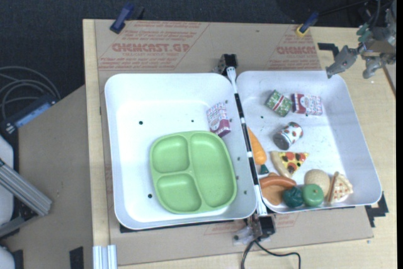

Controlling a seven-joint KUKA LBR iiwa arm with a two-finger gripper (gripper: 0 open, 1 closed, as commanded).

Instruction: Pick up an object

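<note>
While the grey two-finger gripper (350,63) hovers spread at two o'clock, the small green carton (277,102) looks light, stiff; pinch its flat sides.

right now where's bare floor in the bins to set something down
Left bin: bare along its far and left sides, around the green divided plate; a small carton sits by the divider. Right bin: bare along its right side. Its near end is crowded with toy food.
</note>
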